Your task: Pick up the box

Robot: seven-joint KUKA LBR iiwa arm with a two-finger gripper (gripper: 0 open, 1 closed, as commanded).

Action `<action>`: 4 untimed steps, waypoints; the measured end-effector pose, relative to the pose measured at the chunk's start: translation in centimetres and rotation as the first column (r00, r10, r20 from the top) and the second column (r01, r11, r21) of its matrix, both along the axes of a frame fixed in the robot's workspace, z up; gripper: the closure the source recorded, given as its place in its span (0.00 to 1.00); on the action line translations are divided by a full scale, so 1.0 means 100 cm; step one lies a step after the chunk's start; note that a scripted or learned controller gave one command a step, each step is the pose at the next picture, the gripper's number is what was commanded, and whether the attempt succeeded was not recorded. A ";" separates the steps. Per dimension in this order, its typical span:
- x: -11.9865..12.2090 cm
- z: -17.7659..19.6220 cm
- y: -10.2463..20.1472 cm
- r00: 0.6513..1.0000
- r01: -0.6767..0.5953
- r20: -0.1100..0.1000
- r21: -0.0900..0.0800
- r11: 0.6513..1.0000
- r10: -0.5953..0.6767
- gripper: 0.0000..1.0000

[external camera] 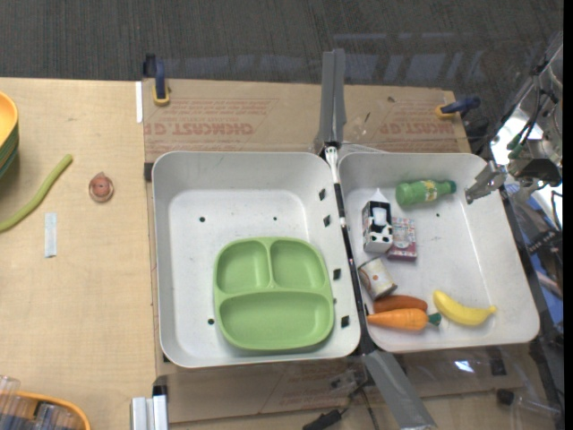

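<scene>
1. The box [377, 226], white with black markings, lies in the right bin [501, 249], near the divider between the bins, its long axis running roughly up and down the view.
2. The pincer [488, 183] hovers at that bin's upper right rim, so the box lies well to its left and a little toward the view's bottom; I cannot tell how wide the pincer stands.
3. A pink packet [403, 238] touches the box's right side; a green bottle [424, 190] lies above and right of the box, between it and the pincer.
4. A small can [377, 278] sits just below the box, with a carrot [398, 316] and a banana [463, 308] farther below.
5. Open room is judged best above the box; the divider side is tight.
</scene>
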State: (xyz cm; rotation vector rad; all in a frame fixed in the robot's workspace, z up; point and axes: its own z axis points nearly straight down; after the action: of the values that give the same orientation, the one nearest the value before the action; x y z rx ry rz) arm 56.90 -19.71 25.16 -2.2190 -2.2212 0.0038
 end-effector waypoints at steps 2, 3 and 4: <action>0.021 -0.139 0.084 0.998 0.055 0.020 0.003 0.998 -0.055 0.00; 0.024 -0.145 0.086 1.000 0.017 0.026 0.003 1.000 -0.017 0.00; 0.025 -0.134 0.085 0.999 0.018 0.030 0.004 1.000 -0.019 1.00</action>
State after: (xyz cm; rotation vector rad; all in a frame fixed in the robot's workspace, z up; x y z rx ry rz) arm 59.40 -11.20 11.79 -2.2525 -2.2134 -0.0342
